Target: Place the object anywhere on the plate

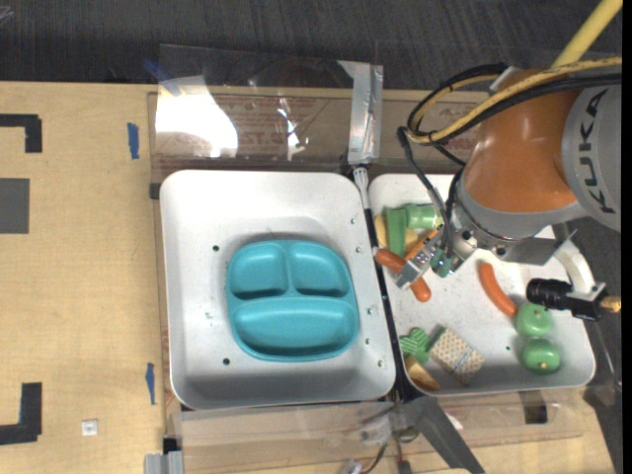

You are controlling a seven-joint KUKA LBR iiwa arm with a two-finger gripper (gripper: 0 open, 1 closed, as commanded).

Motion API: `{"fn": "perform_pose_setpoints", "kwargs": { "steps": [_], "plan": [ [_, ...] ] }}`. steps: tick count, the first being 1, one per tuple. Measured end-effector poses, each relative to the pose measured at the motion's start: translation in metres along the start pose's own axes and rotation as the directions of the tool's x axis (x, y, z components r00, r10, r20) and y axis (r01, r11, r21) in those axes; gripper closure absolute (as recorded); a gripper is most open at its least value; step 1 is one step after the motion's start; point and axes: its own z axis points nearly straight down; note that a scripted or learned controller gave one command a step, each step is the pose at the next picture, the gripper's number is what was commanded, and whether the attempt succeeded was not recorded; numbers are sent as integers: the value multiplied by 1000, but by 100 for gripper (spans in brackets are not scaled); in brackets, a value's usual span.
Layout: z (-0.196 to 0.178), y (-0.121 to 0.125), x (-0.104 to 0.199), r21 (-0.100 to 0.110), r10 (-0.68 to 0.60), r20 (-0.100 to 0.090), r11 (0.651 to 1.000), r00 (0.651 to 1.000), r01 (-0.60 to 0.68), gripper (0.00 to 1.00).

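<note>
Arm: grey KUKA arm [523, 156] with its orange band reaches in from the right and hangs over the right bin [583, 363], its bulk covering that bin's upper half.
Gripper: gripper [427, 257] sits low at the right bin's left side, just beside the wall shared with the left bin; whether it is open or closed cannot be told, as toys crowd around its tip.
Object: likeliest pick is the small orange carrot-like piece [405, 268] lying at the gripper's tip, against the dividing wall; no grasp can be confirmed.
Plate: teal three-compartment plate [291, 299] lies flat in the middle of the left bin [188, 215], with nothing on it, so the placing step appears not yet done.
Why so placed: plate sits centred and well apart from its bin's walls, which looks meant to give a drop from above a broad target.
Clutter: green block [403, 223] lies just above the gripper; an orange sausage shape [497, 289], two green round toys [536, 336] and a checked tan piece [456, 354] with a green toy [415, 342] beside it spread through the lower right bin.
Edges: raised rims of both bins meet between gripper and plate; any carry must probably lift over that ridge.
Open room: white floor around the plate is bare on all sides, leaving free approach; the right bin offers little spare space near the gripper.
Risk: crowded neighbours could be nudged or caught along with the intended piece.
</note>
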Motion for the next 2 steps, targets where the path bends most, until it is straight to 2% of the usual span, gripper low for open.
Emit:
{"fn": "perform_pose_setpoints", "kwargs": {
  "steps": [1,2],
  "plan": [
    [71,54,76,3,-106,-6,994,994,106,100],
    [69,54,74,0,-103,-3,995,995,103,0]
  ]
}}
